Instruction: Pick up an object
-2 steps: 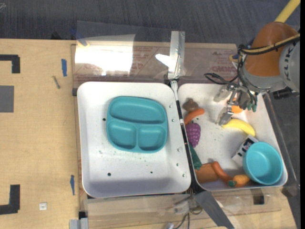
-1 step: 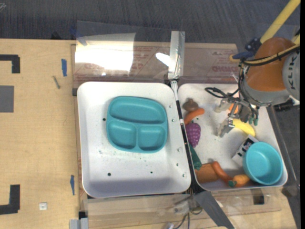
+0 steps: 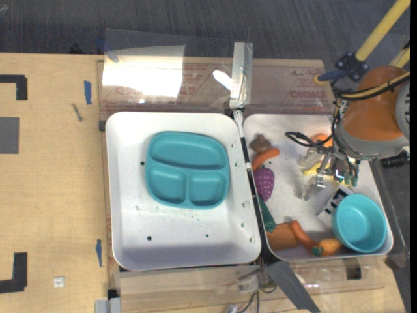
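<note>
I am looking at the left bin (image 3: 124,240), where a teal tray (image 3: 187,169) is lying flat in the middle, well apart from the work, so I am leaving it alone. In the right bin (image 3: 287,126) the candidates are crowding the divider and near wall: a purple grape bunch (image 3: 264,182), a carrot (image 3: 265,156) and an orange piece (image 3: 288,235), with a teal bowl (image 3: 358,222) sitting in the near right corner. My hand (image 3: 324,178) is hanging low over the bin's middle beside a yellow item (image 3: 315,169), and I cannot tell whether it is open, closed or gripping anything.

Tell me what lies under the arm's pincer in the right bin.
Under the pincer something yellow and something orange lie on the right bin floor. The arm covers whatever lies farther right.
</note>
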Available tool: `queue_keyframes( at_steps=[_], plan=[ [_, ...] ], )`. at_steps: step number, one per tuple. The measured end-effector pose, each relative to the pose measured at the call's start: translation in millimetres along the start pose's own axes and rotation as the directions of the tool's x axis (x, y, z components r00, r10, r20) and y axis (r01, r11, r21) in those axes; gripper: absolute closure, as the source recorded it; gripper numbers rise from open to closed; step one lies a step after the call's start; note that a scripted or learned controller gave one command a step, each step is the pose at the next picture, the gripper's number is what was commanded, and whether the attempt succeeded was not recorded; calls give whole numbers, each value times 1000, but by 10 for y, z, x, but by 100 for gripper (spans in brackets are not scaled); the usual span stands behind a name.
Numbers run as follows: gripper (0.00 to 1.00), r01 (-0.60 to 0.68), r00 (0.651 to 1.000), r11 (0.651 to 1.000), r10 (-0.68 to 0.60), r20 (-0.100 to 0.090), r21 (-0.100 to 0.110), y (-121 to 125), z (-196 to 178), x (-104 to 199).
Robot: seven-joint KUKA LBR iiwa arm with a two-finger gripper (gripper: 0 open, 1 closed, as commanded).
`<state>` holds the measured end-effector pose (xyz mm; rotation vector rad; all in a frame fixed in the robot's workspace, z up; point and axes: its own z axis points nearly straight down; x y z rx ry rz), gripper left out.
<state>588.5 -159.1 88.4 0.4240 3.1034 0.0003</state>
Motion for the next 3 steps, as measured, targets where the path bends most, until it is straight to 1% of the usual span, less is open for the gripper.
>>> queue_keyframes(
  at_steps=[1, 2, 3],
  plan=[
    [100, 2, 1000, 1000, -2, 14, -1, 18, -143, -43],
    [100, -57, 998, 998, 58, 9, -2, 325, -1740, -169],
    [100, -71, 997, 998, 71, -5, 1, 286, -74, -192]
  ],
)
